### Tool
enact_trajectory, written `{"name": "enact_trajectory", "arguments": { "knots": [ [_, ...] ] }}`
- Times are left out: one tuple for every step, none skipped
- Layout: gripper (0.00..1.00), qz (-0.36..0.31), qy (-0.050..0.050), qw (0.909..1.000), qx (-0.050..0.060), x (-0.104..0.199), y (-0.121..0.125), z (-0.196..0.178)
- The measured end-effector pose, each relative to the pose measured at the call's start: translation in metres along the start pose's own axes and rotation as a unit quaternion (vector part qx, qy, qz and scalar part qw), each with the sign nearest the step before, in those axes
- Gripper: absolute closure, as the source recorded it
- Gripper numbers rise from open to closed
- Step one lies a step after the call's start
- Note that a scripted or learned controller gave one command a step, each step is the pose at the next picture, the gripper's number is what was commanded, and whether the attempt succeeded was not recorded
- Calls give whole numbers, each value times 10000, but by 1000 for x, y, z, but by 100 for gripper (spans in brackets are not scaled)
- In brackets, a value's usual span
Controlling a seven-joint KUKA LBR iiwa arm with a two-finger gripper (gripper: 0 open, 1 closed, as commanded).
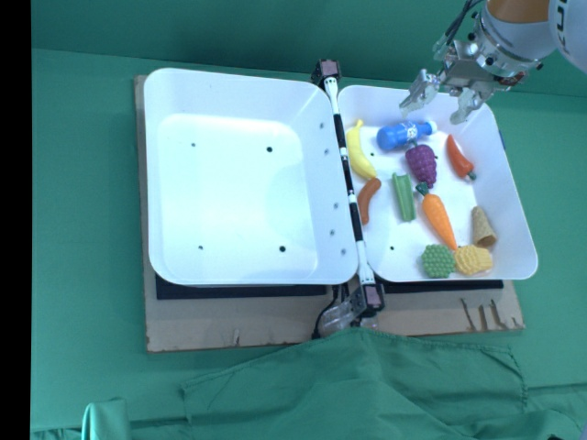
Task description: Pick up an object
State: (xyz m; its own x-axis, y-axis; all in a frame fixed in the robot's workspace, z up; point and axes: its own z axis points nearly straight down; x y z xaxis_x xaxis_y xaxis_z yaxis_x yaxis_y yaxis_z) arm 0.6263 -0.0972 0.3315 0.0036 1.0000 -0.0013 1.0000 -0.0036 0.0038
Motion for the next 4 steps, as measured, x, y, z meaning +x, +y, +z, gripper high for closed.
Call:
{"name": "enact_trajectory", "arguments": {
  "knots": [
    [0, 45, -17, 10000, 21, -93, -26, 45],
    [0, 7, -5, 10000, 25, -90, -38, 112],
    [0, -13, 16, 10000, -15, -87, 1, 134],
    [100, 0, -12, 10000, -35, -89, 3, 123]
  ]
}}
